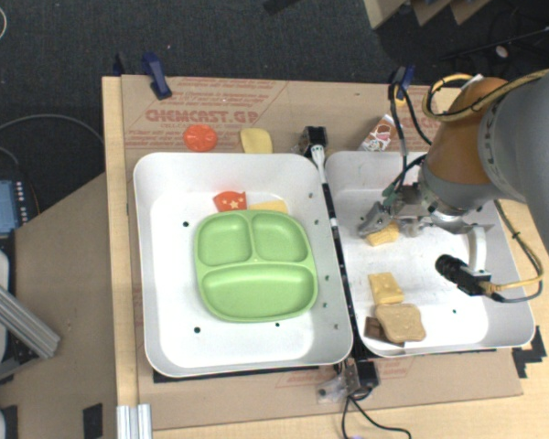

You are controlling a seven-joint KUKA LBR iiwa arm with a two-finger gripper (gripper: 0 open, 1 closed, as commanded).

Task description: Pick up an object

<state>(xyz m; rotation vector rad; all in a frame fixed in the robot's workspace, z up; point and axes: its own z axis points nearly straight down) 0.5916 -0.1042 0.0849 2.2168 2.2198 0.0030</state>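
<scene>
I saw the pincer low in the right bin, its state unclear. A yellow wedge lay just beneath; I judged centring before closing best.

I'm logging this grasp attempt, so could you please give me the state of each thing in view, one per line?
End effector: low in the right bin, at the yellow piece; grip unclear.
Yellow piece: lying on the right bin's floor.
Green divided plate: upright in the left bin.
Red piece: in the left bin, behind the plate.
Tan block: lying flat in the right bin.
Toast-like piece: flat, near the right bin's front.
Right bin: on the bench.
</scene>
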